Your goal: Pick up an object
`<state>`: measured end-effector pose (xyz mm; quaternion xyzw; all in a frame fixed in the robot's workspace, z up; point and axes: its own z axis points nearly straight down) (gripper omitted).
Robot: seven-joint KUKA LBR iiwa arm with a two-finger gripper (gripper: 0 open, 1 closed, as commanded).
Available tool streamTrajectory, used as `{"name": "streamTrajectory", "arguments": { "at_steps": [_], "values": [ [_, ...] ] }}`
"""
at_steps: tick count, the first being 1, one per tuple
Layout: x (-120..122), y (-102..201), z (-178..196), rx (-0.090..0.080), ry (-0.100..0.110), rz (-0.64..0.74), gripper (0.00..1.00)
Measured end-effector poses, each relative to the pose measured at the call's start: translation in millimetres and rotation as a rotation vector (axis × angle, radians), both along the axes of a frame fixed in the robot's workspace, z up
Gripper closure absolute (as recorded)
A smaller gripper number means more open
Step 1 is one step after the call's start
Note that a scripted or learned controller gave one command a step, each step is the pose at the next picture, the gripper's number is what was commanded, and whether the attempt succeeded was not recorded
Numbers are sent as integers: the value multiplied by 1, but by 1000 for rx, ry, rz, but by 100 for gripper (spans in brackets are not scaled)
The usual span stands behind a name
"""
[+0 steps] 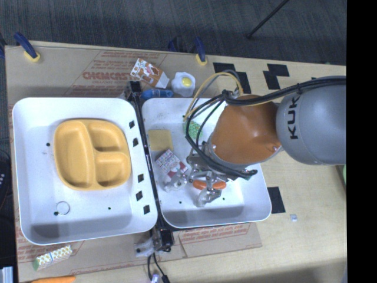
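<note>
Orange object (207, 184) lies low in the right bin (259, 202), about 6 o'clock of that bin's floor, right under the gripper (200, 187); looks like the likely pick target, but what it is, too small to tell. Metal finger parts sit on both sides of it and seem to touch it, yet whether the jaws are apart or clamped on it, cannot tell, the wrist blocks too much. At 9 o'clock of the orange object, a clear crinkly wrapper (175, 181) and a small red-and-white packet (165, 158), close together. At 11 o'clock, a tan square block (159, 138) near the bin's left wall. Arm (244, 131) comes in from 3 o'clock, orange band over the bin's middle. Left bin (23, 175) holds a yellow divided tray (92, 153). Progress, my read: reach done, gripper down at the object; a confirmed grasp and the lift are left
</note>
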<state>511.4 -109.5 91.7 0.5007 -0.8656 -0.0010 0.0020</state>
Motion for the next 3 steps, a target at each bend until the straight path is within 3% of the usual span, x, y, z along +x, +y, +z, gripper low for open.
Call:
{"name": "streamTrajectory", "arguments": {
  "at_steps": [1, 2, 3],
  "values": [
    [-13, 11, 0, 1, 2, 373, 0],
    [80, -4, 0, 4, -3, 816, 0],
    [26, -8, 0, 5, 0, 920, 0]
  ]
}}
